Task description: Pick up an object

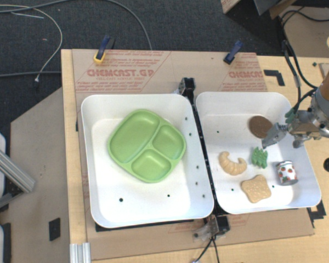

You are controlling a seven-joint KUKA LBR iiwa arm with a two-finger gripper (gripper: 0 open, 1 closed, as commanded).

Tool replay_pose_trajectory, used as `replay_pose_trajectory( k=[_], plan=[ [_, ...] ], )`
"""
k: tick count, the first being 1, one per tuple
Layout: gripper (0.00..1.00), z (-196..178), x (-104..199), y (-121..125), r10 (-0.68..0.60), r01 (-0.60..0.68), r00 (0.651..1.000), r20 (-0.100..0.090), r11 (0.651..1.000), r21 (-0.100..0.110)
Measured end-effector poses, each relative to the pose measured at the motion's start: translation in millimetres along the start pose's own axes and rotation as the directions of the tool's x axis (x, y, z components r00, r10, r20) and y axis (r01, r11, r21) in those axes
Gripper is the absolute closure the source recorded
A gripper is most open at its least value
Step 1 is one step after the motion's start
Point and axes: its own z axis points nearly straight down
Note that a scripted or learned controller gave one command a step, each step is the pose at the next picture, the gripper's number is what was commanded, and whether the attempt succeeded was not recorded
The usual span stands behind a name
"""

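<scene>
The right bin [219, 114] holds a brown round disc [259, 126], a tan croissant [232, 163], a small green leafy toy [259, 157], a tan toast-shaped piece [256, 189] and a little white cup with red spots [286, 172]. My gripper [285, 139] hangs over the right side of this bin, just right of the brown disc and above the green toy. Its two grey fingers [270, 137] are spread apart and open, with nothing between them.
A green three-compartment plate [147, 145] lies in the left bin [98, 196]. The two bins meet at a black-clipped divider [200, 147]. Blue clamps [103, 48] hold the cardboard base at the back. Cables trail at the far right.
</scene>
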Motion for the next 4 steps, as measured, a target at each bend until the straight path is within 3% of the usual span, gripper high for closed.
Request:
replay_pose_trajectory(
  k=[1,4],
  plan=[
    [0.0,-6,0,2,-0.003,0.003,1.0,0.003,1.0,-0.012],
    [0.0,153,5,8,-0.002,0.002,1.0,0.002,1.0,-0.01]
  ],
)
